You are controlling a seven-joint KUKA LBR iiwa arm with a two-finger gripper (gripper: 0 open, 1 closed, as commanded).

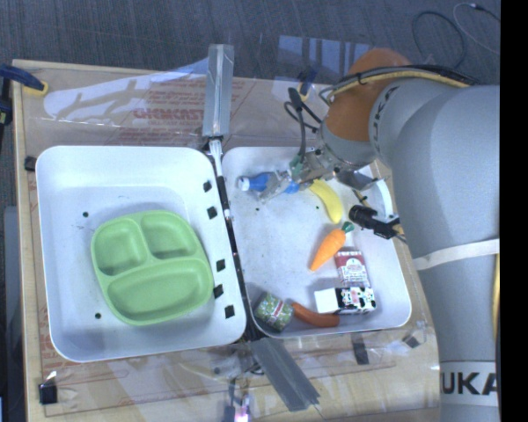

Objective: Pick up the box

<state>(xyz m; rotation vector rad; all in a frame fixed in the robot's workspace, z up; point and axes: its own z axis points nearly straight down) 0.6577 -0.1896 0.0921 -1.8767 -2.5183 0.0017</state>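
From above, the claw hangs low near the far edge of the right white bin, beside a small blue object and a yellow banana. The small printed red-and-white box lies apart, towards that bin's near right corner, just past an orange carrot. A green divided plate sits in the left white bin.

Arm: smooth, rounded grey casing. Orange band above the wrist. Pale seam line across the lower casing. Dark lettering "UKA" legible near the base. Black cables run over the orange band to the dark wrist fittings.
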